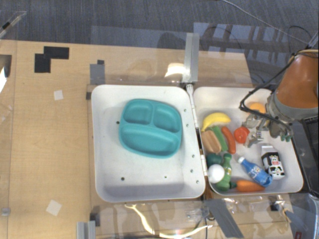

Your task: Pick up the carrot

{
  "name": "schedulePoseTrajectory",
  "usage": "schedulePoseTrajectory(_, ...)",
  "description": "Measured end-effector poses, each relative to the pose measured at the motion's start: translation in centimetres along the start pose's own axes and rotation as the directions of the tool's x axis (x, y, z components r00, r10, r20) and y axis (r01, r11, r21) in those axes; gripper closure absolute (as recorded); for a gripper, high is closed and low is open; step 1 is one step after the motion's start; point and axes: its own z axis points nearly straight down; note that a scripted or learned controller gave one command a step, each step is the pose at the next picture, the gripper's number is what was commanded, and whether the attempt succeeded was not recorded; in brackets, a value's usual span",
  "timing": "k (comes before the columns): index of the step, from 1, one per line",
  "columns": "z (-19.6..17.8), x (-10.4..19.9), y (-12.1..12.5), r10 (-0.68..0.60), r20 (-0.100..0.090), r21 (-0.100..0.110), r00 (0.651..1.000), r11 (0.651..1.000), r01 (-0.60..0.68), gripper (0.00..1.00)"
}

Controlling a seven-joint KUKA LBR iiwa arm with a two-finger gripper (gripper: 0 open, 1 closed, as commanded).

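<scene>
- The carrot (249, 185) lies on its side at the near edge of the right bin (297, 183), its tip toward the right.
- The gripper (259, 134) hangs over the far-right part of that bin, well apart from the carrot, which sits nearer and slightly left of it.
- Whether the gripper is apart or together cannot be told at this slant; nothing is seen clamped in it.
- Between gripper and carrot lie a blue bottle (253, 170) and a small black-and-white carton (272, 164).
- A red tomato (241, 134) sits just left of the gripper, and an orange fruit (257, 107) lies on its far side.
- Further left in the same bin are a banana (216, 119), a hot dog (212, 141), a white ball (216, 172) and green pieces (224, 179).
- The left bin (109, 183) bears a teal divided plate (150, 127).
</scene>
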Motion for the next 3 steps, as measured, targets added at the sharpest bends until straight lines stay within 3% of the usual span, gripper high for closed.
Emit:
schedulePoseTrajectory(1,0.2,0.1,0.0,0.0,-0.003,0.0,1.0,1.0,0.0,0.0)
schedulePoseTrajectory(2,1.0,-0.5,-1.6,-0.149,-0.002,0.0,0.989,0.989,0.149,0.0)
schedulePoseTrajectory(3,-2.0,-6.2,-1.1,-0.274,0.001,0.0,0.962,0.962,0.274,0.0)
